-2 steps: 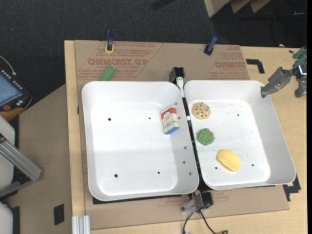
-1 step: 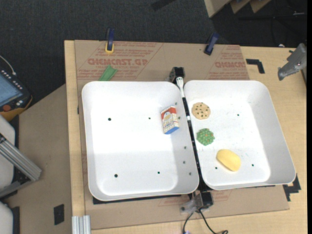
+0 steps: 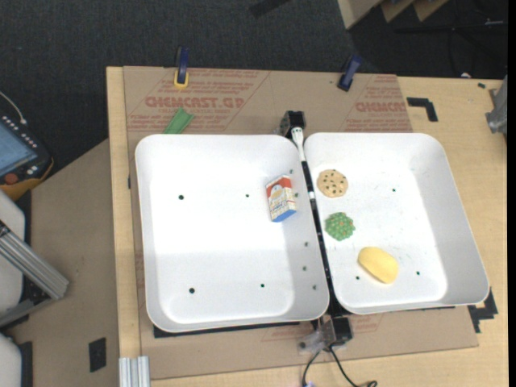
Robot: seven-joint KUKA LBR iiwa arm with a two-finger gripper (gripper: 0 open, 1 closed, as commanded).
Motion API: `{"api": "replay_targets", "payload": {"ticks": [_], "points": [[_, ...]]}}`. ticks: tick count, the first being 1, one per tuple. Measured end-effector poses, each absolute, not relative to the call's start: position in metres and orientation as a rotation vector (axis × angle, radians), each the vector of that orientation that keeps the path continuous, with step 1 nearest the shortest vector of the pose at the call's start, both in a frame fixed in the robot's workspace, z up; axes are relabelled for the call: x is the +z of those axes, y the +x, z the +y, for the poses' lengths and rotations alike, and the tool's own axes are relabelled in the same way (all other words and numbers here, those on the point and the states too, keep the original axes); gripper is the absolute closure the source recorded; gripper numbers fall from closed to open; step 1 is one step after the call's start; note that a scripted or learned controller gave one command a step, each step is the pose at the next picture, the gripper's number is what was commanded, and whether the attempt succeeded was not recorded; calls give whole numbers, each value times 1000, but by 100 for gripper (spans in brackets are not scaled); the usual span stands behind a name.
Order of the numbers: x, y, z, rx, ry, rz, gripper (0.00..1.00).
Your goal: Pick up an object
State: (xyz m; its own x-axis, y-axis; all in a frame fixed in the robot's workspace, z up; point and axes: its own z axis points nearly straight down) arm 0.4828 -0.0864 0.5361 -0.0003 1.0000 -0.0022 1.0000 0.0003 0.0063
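Two bins sat side by side on a board point(image 3: 242, 95), their inner rims touching along the middle; the left bin point(image 3: 161, 216) held a small carton point(image 3: 280, 198) near its right wall, toward the far half; the right bin point(image 3: 451, 216) held three things in a line close to its left wall: a cookie point(image 3: 331, 183) farthest back, a bumpy ball point(image 3: 339, 226) just in front of it, and a lemon point(image 3: 377, 264) nearest the front, slightly to the right; two clamps point(image 3: 182, 68) point(image 3: 350, 72) gripped the board's far edge, one behind each bin.
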Motion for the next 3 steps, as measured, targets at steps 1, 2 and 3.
{"api": "replay_targets", "payload": {"ticks": [1, 2, 3], "points": [[404, 478, -74, -15, 2230, 2230, 100], [382, 479, -6, -3, 2216, 2233, 100], [319, 496, 25, -9, 2223, 2229, 100]]}}
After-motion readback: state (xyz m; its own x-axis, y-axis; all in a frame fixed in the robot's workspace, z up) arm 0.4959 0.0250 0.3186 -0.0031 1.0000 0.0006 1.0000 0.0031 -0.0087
